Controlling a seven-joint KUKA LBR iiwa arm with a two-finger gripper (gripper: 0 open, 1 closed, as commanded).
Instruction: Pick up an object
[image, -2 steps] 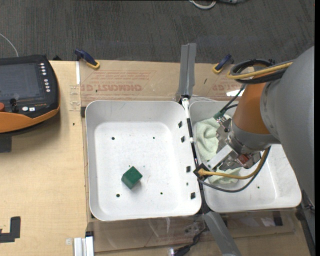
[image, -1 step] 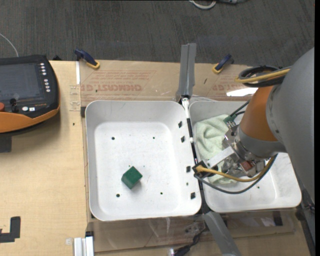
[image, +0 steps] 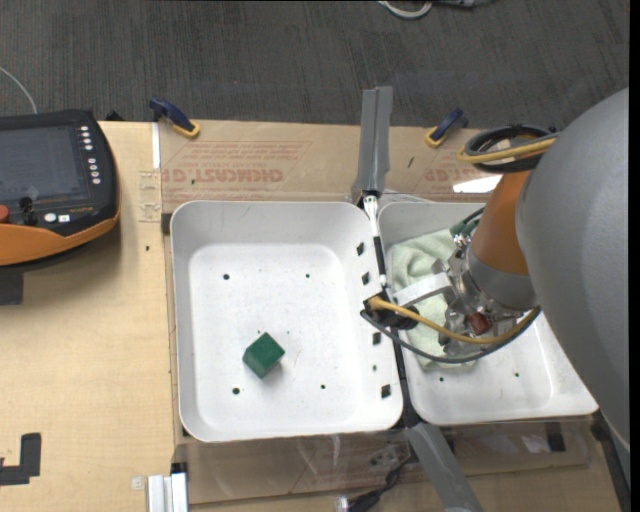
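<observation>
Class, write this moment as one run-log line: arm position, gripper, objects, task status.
arm: over right bin | gripper: above pale cloth, grip unclear | green block: left bin, untouched | pick: not confirmed

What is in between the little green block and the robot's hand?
In the camera view, bare white floor of the left bin, then the bins' meeting walls, separate the green block from the gripper over the pale cloth.
</observation>
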